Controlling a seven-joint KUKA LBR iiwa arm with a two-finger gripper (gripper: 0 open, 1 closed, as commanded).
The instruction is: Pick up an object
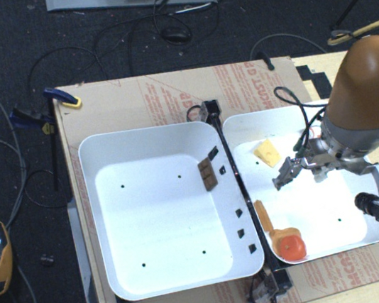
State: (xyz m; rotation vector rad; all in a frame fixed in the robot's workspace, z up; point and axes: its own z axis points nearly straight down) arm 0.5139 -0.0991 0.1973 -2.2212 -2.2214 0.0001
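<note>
The grey arm's two-finger gripper (288,172) hangs in the right white bin (335,245), fingers' spread unclear, just beside a pale yellow wedge-shaped block (267,153). It looks light and rigid; grasp its flat sides.

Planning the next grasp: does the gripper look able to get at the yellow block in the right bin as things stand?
Probably yes. The gripper hangs over the right bin, just beside the yellow block, with bare bin floor between them. The red ball lies far off at the bin's near edge.
</note>
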